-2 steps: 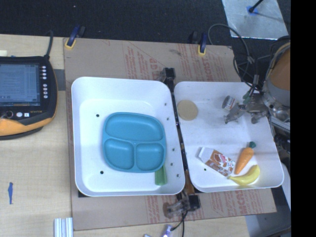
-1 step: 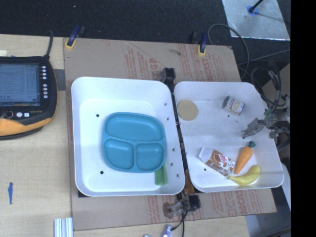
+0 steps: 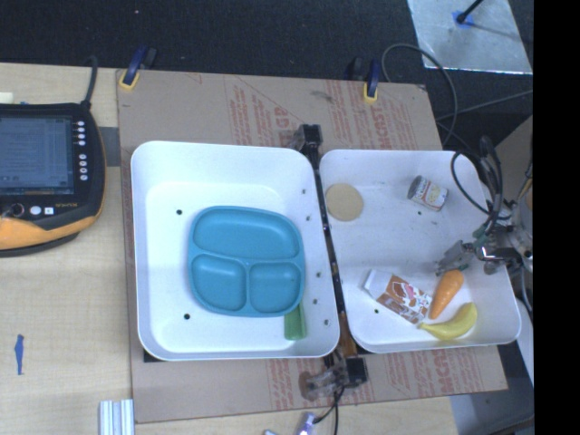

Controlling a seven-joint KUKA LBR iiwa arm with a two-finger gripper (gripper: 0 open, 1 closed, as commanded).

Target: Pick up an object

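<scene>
Two bins sit side by side on the desk (image 3: pixel 54 333). The left bin (image 3: pixel 159 166) holds a tray (image 3: pixel 245 259), with a small block (image 3: pixel 294 323) just beside the tray's near right corner. In the right bin (image 3: pixel 381 166), a disc (image 3: pixel 344 201) lies at the far left and a small can (image 3: pixel 427 191) at the far middle. A packet (image 3: pixel 399 296), carrot (image 3: pixel 445 294) and banana (image 3: pixel 451 323) cluster near the front right, the carrot between packet and tool (image 3: pixel 464 254). A pendant (image 3: pixel 41 175) lies left of the bins.

Red print runs across the cardboard sheet (image 3: pixel 272 116), too blurred to read.
</scene>
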